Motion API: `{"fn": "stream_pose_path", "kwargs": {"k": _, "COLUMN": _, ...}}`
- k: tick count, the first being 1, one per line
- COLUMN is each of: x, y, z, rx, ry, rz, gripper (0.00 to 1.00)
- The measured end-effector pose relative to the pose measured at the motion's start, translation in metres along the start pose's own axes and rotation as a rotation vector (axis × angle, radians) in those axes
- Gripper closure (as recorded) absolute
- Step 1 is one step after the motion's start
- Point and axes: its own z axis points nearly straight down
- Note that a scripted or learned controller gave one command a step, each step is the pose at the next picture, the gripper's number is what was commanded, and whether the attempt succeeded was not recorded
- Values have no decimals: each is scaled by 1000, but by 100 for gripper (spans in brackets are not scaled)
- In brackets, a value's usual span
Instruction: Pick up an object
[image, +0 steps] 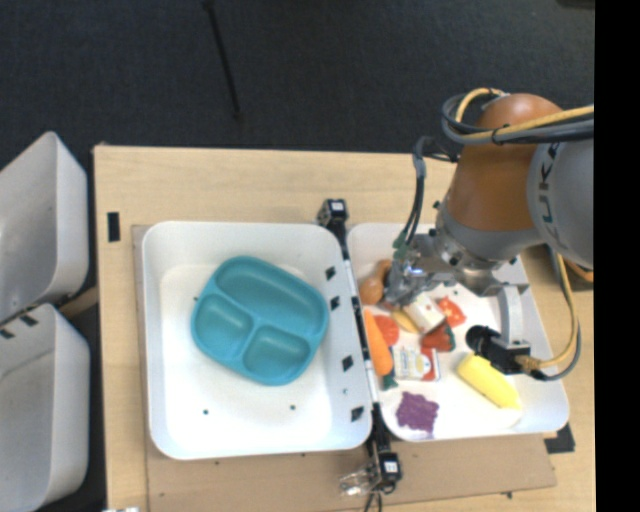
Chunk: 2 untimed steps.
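- The toys all lie loose in the right bin (545, 400): a carrot (378, 340) by its left wall, grapes (417, 411) below that, corn (488, 381) toward the right.
- The gripper (408, 276) is low over the pile's top left, just above the carrot; whether it is spread or pinching, I cannot tell.
- Nothing looks lifted, so I'd judge the pick not yet done.
- The left bin (160, 400) holds a teal plate (260, 320).

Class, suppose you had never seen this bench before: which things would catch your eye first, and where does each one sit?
The teal divided plate stands out most, lying alone in the left bin. Next comes the orange-banded arm, reaching down over the right bin. Below it sits a bright jumble of toy food, including a yellow corn cob and purple grapes.
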Motion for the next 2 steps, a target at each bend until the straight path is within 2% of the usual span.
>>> {"fn": "stream_pose_path", "kwargs": {"k": 1, "x": 36, "y": -34, "z": 14, "rx": 3, "ry": -2, "rz": 2, "gripper": 100}}
{"fn": "stream_pose_path", "kwargs": {"k": 2, "x": 51, "y": -35, "z": 6, "rx": -2, "ry": -2, "rz": 1, "gripper": 100}}
